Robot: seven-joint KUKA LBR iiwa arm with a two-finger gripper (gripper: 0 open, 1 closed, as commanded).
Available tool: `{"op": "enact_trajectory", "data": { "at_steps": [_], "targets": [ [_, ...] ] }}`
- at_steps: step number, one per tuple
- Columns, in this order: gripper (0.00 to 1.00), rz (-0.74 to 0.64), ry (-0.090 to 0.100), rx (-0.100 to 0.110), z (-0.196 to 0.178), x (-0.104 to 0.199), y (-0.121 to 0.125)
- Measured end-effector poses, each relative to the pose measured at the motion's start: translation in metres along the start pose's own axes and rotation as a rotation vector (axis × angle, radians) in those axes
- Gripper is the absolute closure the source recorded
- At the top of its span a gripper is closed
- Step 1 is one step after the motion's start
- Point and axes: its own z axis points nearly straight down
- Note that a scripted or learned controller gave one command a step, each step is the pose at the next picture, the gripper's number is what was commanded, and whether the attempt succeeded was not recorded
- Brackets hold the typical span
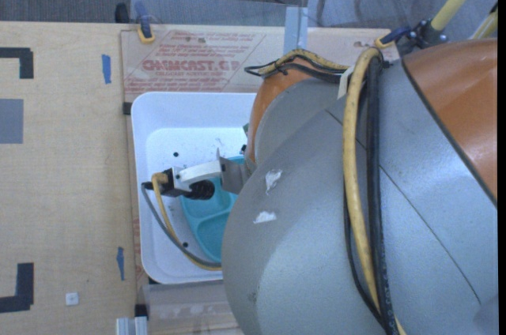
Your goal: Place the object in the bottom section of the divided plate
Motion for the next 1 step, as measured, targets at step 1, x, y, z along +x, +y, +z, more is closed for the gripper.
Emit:
{"op": "enact_trajectory", "data": {
  "at_steps": [1],
  "targets": [
    [1.00,-0.059,0.004,-0.003,-0.2659,-0.0180,0.1021]
  ]
}}
